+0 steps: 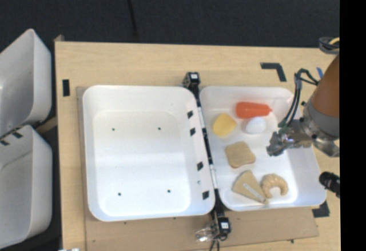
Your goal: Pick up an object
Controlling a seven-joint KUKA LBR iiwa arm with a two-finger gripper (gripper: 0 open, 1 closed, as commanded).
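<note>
Claw [277,146] hovers low in the right bin [303,195], its grip state hidden. At its ten o'clock lies a white egg [255,125]: likely light, smooth and slippery, so pinch it across the middle.

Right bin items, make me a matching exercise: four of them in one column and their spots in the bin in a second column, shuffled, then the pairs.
Things:
1. orange carrot
2. yellow lemon
3. croissant
4. white egg

Places in the right bin:
A. near corner, below the end effector
B. far side, nearest the back rim
C. just below the carrot
D. beside the divider, left of the egg

Pairs: 1-B, 2-D, 3-A, 4-C
</note>
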